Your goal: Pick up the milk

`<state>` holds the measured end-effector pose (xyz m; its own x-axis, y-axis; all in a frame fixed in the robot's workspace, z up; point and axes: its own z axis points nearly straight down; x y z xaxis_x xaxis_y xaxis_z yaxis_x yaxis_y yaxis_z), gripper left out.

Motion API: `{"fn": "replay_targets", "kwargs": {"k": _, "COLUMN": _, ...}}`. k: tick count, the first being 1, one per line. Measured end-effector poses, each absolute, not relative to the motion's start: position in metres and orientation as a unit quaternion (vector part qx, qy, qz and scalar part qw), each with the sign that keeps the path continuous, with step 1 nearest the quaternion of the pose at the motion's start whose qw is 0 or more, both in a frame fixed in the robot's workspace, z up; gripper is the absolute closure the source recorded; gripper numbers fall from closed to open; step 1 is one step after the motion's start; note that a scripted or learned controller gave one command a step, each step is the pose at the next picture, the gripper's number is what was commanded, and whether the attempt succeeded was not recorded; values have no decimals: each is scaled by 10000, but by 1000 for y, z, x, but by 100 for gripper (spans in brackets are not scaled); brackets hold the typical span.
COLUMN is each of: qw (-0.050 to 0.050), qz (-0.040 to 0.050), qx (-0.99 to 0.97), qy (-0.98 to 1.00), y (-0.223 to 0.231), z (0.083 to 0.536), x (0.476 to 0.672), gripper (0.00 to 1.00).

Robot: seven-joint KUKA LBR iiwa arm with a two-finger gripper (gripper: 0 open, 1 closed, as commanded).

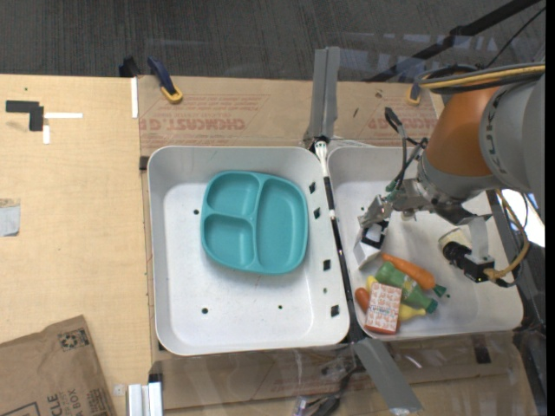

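Note:
The milk is a small red and white carton lying near the front of the right bin, in a cluster of toy foods. An orange carrot lies just behind it, with a green piece and yellow pieces at its right. My gripper hangs over the left middle of the right bin, behind the cluster and apart from the milk. Nothing shows in it.
A teal divided plate lies in the left bin. A metal divider runs between the bins. The arm's orange band and cables hang over the right bin's back and right side.

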<state>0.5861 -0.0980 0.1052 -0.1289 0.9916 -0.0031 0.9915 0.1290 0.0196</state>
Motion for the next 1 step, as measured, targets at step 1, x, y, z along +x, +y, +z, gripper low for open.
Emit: {"fn": "replay_targets", "kwargs": {"k": 1, "qw": 81, "qz": 65, "qx": 6600, "qy": 7512, "y": -98, "z": 105, "x": 586, "gripper": 0}}
